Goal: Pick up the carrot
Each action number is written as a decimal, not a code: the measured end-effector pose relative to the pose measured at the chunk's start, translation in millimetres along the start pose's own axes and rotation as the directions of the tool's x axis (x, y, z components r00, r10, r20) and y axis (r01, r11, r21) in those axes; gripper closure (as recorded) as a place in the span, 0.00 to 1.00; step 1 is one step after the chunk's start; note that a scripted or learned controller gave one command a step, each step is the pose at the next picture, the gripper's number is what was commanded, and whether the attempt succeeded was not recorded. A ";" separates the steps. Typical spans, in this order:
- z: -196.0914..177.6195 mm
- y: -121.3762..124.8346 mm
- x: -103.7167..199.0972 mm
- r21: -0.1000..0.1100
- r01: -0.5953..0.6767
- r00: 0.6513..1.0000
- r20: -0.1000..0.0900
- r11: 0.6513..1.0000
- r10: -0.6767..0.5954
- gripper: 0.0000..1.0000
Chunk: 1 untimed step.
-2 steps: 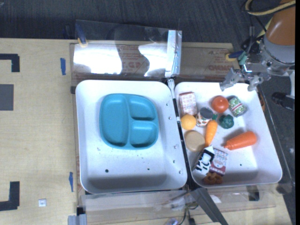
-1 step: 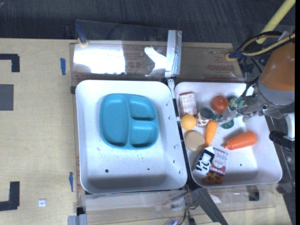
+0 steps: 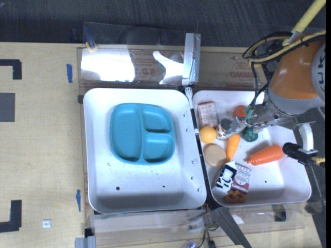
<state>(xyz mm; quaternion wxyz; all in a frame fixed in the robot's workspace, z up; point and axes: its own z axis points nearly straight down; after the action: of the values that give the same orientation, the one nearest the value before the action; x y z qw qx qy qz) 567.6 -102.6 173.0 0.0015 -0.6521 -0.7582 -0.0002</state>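
A small tapered orange carrot point(image 3: 232, 146) lies in the right bin point(image 3: 289, 190), pointing toward the front. My gripper point(image 3: 235, 127) hangs just above its upper end, coming in from the right under the orange-banded wrist point(image 3: 292, 79). Nothing shows as lifted off the bin floor. A larger orange carrot-shaped piece point(image 3: 266, 155) lies to the right of the small one, apart from the gripper.
The right bin also holds a yellow lemon point(image 3: 208, 134), a tan round piece point(image 3: 214, 154), a brown packet point(image 3: 207, 112), an orange ball point(image 3: 239, 111), a teal piece point(image 3: 251, 135), a black-and-white carton point(image 3: 225, 177) and a red packet point(image 3: 242, 176). A blue divided tray point(image 3: 141, 132) sits in the left bin point(image 3: 98, 180).
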 end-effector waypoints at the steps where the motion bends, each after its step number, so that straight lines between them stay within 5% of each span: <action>1: 80.7 -0.5 -6.1 -0.019 0.004 1.000 0.010 1.000 -0.004 0.00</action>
<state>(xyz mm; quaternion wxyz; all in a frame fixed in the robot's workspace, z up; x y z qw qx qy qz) 567.8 -108.6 92.2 -0.0081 -0.6504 -0.7595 -0.0042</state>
